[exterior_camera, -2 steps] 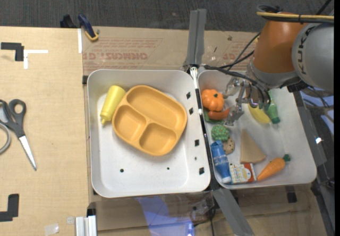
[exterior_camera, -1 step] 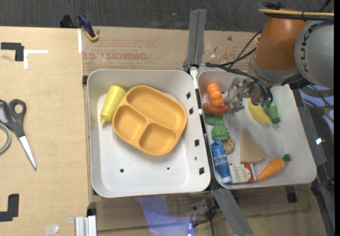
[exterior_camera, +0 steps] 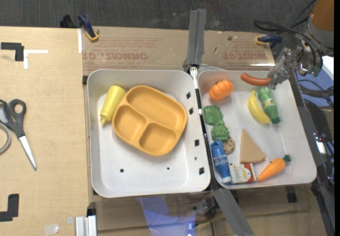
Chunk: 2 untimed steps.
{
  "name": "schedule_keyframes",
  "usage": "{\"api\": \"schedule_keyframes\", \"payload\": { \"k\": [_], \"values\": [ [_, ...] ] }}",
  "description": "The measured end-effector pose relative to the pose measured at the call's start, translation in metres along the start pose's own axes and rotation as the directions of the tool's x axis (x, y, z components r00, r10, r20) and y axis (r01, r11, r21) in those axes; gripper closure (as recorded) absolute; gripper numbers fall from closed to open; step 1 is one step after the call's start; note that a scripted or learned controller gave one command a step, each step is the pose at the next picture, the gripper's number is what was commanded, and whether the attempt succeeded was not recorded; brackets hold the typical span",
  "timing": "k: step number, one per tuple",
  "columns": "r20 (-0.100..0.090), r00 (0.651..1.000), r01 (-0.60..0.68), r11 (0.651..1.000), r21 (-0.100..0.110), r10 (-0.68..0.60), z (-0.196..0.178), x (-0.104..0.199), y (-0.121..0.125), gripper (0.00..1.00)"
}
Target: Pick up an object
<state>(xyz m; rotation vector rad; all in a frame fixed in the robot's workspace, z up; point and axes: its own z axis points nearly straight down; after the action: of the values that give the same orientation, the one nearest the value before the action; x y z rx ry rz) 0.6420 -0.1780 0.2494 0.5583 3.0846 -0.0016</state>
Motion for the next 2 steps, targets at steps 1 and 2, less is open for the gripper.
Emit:
{"api": "schedule_keyframes", "payload": {
  "k": [1, 2],
  "values": [
    [-0.006, 0.999, 0.046, 0.999, 0.0, -0.046, 0.1172, 0.0871, 0.0147, 1.0],
    [-0.005, 0.999, 0.046, 0.999, 0.0, -0.046, 0.1166, 0.0866, 0.0146, 0.0]
  ]
}}
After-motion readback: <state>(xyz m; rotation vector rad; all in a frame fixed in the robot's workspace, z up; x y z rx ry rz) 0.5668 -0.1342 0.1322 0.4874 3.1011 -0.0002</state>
